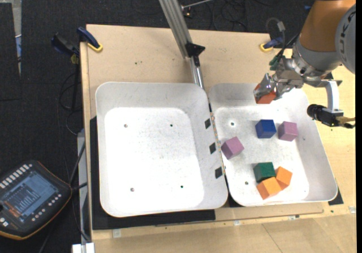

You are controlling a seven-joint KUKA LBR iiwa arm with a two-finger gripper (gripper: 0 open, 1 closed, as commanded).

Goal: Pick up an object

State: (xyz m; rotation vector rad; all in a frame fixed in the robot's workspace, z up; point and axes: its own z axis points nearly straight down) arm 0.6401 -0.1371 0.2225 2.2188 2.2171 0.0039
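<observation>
My gripper (pixel 267 92) hangs over the far edge of the right bin (pixel 317 155), shut on a red-orange block (pixel 264 98) that shows between its fingertips. On the bin floor lie a blue cube (pixel 265 128) and a purple cube (pixel 288 131) side by side. A second purple cube (pixel 232 147) sits nearer the divider. At the front a green cube (pixel 263 171) touches two orange cubes (pixel 283 177) (pixel 269 188).
The left bin (pixel 107 133) adjoins the right one. A slanted metal pole (pixel 175 14) comes down to the bins' shared far corner. Clamps (pixel 90 39) (pixel 270 44) grip the bench's back edge. A teach pendant (pixel 28 198) lies at the lower left.
</observation>
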